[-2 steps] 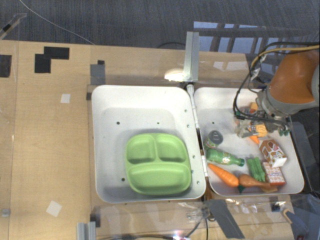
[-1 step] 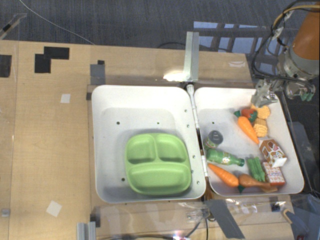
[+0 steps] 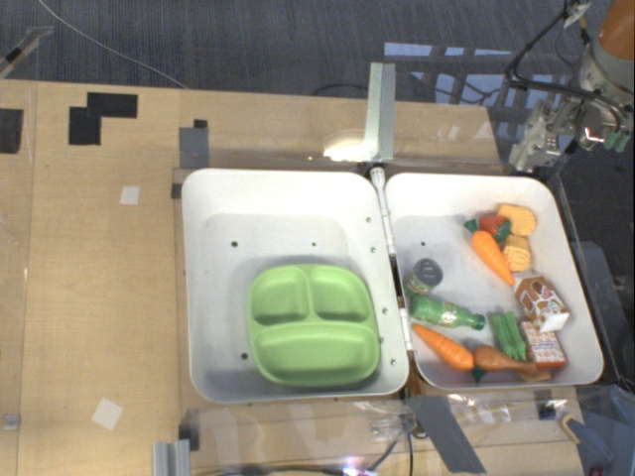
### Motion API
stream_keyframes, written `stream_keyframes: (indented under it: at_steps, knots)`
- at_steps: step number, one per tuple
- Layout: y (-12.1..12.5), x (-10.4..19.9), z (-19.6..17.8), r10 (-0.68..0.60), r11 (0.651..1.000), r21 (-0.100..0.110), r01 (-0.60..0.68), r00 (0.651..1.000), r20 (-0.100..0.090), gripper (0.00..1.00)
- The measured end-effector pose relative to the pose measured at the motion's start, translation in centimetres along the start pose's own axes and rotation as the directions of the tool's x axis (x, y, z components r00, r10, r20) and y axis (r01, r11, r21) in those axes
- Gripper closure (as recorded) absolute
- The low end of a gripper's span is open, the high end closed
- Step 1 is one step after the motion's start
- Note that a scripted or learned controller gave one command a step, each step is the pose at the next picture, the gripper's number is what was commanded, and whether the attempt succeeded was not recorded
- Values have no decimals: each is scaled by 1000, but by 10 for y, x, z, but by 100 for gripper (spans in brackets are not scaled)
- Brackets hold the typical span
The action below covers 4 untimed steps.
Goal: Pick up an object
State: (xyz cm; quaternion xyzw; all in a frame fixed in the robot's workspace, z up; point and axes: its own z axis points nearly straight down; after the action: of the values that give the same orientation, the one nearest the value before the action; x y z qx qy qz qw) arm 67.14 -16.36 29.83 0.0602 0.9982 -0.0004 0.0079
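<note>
Wood bench [image 3: 89, 296], dark carpet behind it. Gripper [image 3: 541, 145] hovers just beyond right bin's [image 3: 585, 365] far rim; grip state can't be told.

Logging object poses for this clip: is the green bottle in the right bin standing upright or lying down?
Lying down. The green bottle rests on its side on the right bin's floor, long axis running across the bin.
</note>
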Motion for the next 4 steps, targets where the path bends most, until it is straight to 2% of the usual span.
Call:
stream_keyframes:
  at_steps: [4]
  knots:
    - [5,-9,-57,-10,1000,1,10,999,49,100]
